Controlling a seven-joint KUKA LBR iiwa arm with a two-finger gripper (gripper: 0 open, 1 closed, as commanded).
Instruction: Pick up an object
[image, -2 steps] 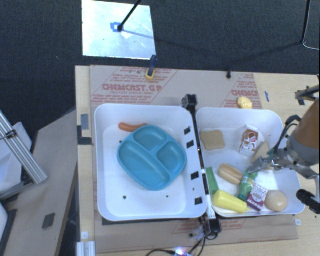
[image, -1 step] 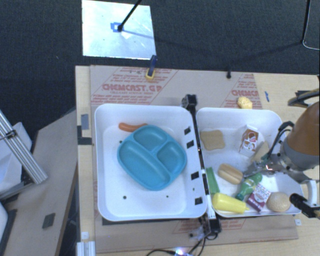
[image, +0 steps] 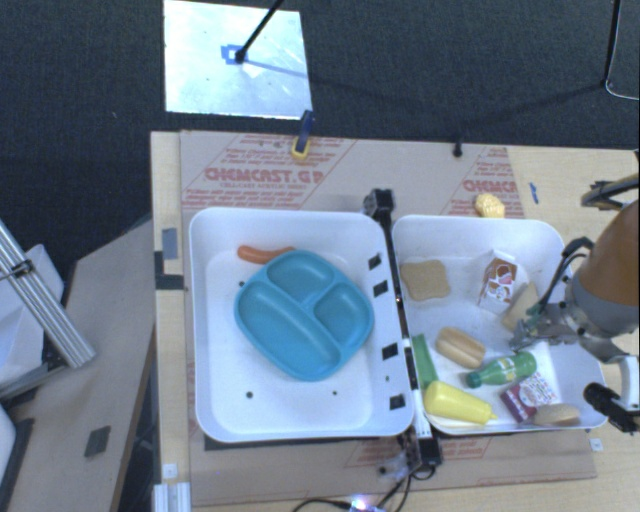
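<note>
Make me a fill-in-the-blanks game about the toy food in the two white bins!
1. The divided plate in the left bin is colored ____.
2. The orange carrot lies in the ____ bin.
3. The bottle in the right bin is colored ____.
4. The slice of bread lies in the ____ bin.

Missing words: blue, left, green, right.
</note>
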